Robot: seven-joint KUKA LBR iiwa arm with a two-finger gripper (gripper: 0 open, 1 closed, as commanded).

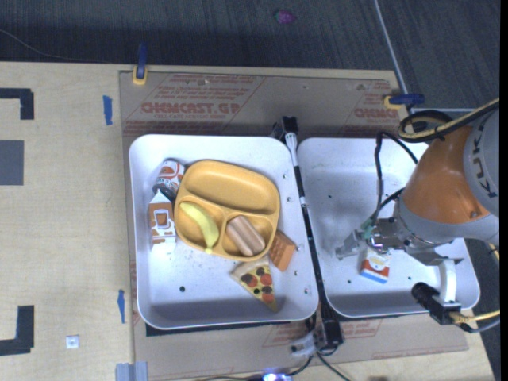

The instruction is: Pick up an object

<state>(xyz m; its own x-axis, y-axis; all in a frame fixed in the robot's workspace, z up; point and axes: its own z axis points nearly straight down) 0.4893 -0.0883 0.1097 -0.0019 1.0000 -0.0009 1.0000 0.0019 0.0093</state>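
Overhead, arm (448, 189) bent into right bin (341, 165), jaws (367, 240) beside small carton (375, 269), their state unclear

Pale wooden bench (55, 236) under brown cardboard sheet (238, 101); dark carpet floor (198, 14) beyond.

The pale wooden surface (63, 236) fills the left and lower frame. On it, at centre, lies a brown cardboard sheet with red print (198, 101), blue clamps at its upper edge. Two shallow white plastic bins (147, 292) (333, 165) sit side by side on the sheet.
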